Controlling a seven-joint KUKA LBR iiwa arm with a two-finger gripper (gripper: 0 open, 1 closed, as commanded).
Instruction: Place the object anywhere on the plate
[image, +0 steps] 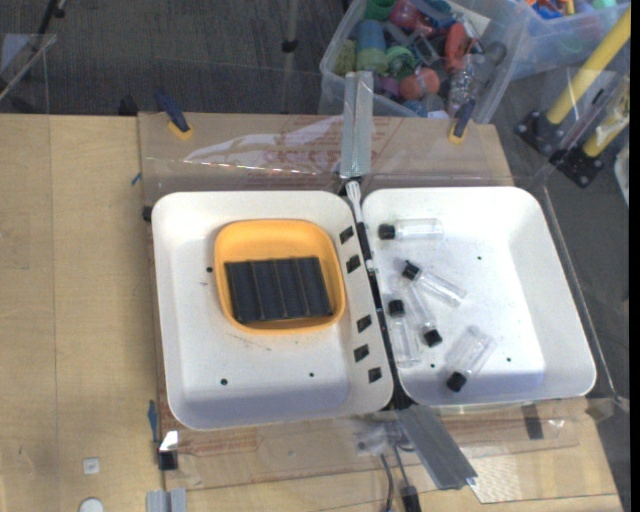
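Observation:
An orange plate (230, 245) lies in the left bin (190, 350), holding a black ribbed insert (278, 289). Several clear vials with black caps lie in the right bin (520, 300): one near the top (412, 229), one in the middle (432, 285), one at the lower right (467, 355), and more along the divider (403, 325).
A clear tub of colourful toys (420, 45) stands behind the bins. A grey bar (356, 125) runs back from the divider between the bins. The wooden bench (60, 300) stretches to the left. Yellow and black equipment (585, 90) sits at the far right.

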